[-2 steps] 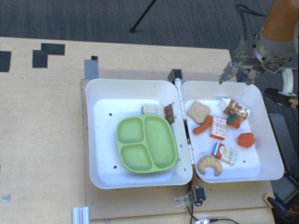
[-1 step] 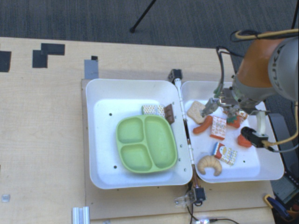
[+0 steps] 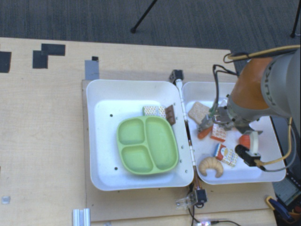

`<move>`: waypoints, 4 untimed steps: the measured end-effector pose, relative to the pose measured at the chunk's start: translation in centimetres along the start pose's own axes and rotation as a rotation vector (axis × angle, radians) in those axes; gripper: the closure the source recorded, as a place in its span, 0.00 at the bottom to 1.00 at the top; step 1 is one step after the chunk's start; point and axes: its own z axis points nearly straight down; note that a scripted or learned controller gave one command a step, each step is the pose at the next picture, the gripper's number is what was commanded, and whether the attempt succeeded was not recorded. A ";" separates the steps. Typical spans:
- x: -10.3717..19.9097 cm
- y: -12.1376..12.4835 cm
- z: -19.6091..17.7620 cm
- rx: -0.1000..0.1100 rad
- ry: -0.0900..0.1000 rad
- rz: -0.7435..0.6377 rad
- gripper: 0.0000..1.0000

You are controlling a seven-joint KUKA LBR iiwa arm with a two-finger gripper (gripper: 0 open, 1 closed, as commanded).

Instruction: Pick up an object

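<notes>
Hovering in the right bin [image 3: 277, 175], the hand [image 3: 208, 122] meets an orange carrot [image 3: 203, 133] lying diagonally; grip unclear.

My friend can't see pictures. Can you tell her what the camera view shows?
A grey and orange robot arm reaches its claw into the right white bin, among a croissant, a bread slice and small packets. The left white bin holds a green divided plate.
</notes>
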 end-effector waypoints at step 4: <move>4.8 -6.1 -10.6 0.013 0.007 -0.005 0.00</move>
